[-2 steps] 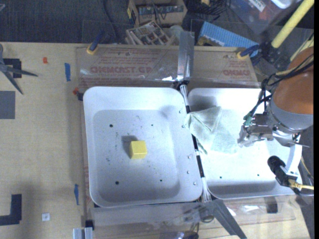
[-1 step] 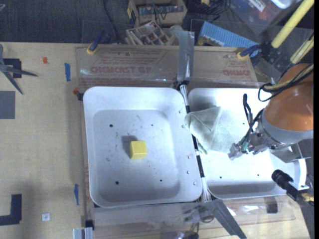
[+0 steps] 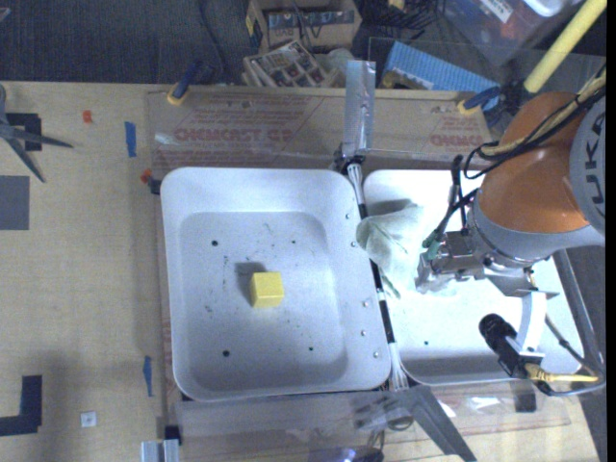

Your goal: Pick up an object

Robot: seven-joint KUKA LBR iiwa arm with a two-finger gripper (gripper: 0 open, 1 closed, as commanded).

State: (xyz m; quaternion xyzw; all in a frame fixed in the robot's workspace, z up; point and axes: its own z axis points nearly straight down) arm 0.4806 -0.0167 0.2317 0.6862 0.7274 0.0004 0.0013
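Yellow is the first thing you will spot: a small yellow block sits flat on the floor of the left bin, a bit left of the middle, with nothing touching it. That bin is white, and its floor has a few dark specks and small holes.

Look to the right and you see the right bin, also white and very bright. A pale, crumpled cloth lies at its left side, close to the wall where the two bins meet. The arm hangs over this bin, grey with a big orange band. Its gripper points down just right of the cloth. You cannot tell if the claw is released or clenched, because the wrist hides it and the bin is so bright. You cannot tell if it touches the cloth either. The yellow block is well apart from the gripper, in the other bin.

Farther back, a brown cardboard sheet with red print stands behind the bins. Past that are boxes and a blue thing on the dark floor.
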